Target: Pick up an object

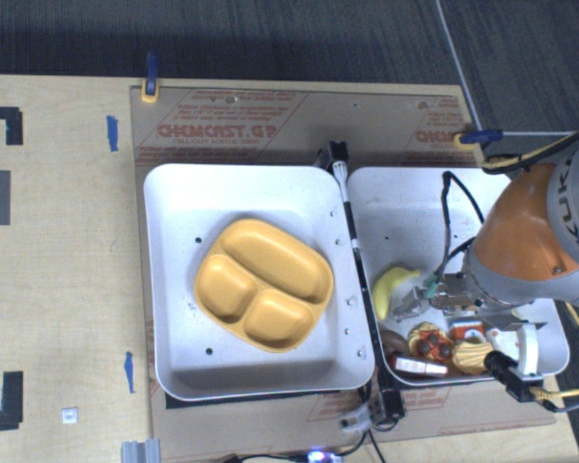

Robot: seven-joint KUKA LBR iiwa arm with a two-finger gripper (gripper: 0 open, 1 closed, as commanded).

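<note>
A slanted view from above shows a bench with two shallow white bins side by side. Nearest the bottom edge, the front of the right bin (560, 350) holds a small heap of objects: a round patterned item in red and yellow (427, 340), a pale yellow bundle (471, 357) just beside it, a flat red and white tube (420, 366) lying along the front wall, and a white object with red print (521, 345) to their right; a black part of the robot's tooling (507, 374) juts over the bin's front rim. Just behind this heap sits a yellow-green rounded object (390, 287), near the bin's left wall; the gripper (434, 292) hangs low over the bin immediately to the right of it, close to or touching it; its metal fingers are tangled visually with the clutter, so whether they are spread or closed cannot be told, and nothing is clearly seen between them. The grey arm with its orange band (521, 234) reaches in from the right, with black cables looping above the wrist. The left bin (174, 210) holds a large mustard-yellow tray with three compartments (262, 283), lying at a tilt in the middle. Both bins rest on a sheet of brown cardboard (299, 114) with red lettering, held by blue clamps; this lies on a pale wooden benchtop (58, 258) marked with black tape and blue tabs. Beyond is dark grey carpet (270, 17).
</note>
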